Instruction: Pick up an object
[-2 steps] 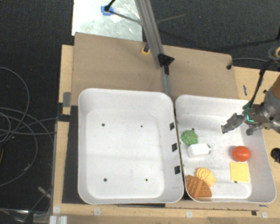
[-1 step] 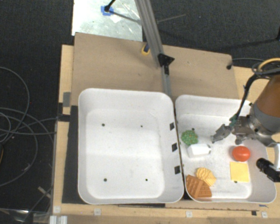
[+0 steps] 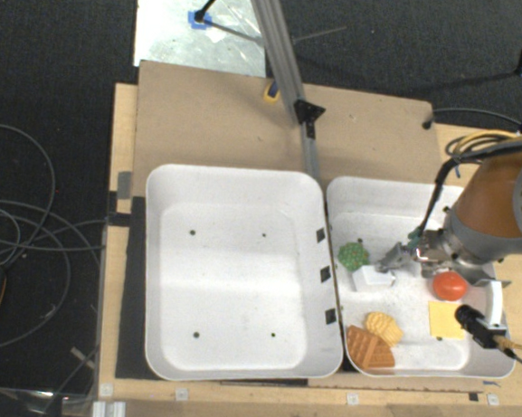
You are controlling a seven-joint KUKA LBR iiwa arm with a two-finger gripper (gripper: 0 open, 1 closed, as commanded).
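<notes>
The right bin [image 3: 398, 199] holds several small objects. A green bushy piece [image 3: 354, 255] lies near its left wall, with a white block [image 3: 373, 278] just below and to the right. A red ball [image 3: 450, 285] sits to the right, above a flat yellow square [image 3: 445, 321]. A yellow ridged piece [image 3: 382, 326] and an orange wedge [image 3: 371, 349] lie at the front. My gripper [image 3: 400, 258] hangs low over the bin, just above and right of the white block, between the green piece and the red ball. I see nothing held in it.
The left bin [image 3: 167, 190] stands beside the right one, with a shared ridge and black clips between them. A slanted grey pole [image 3: 288, 60] crosses the back of the bench. Cables run at the far right and on the floor at left.
</notes>
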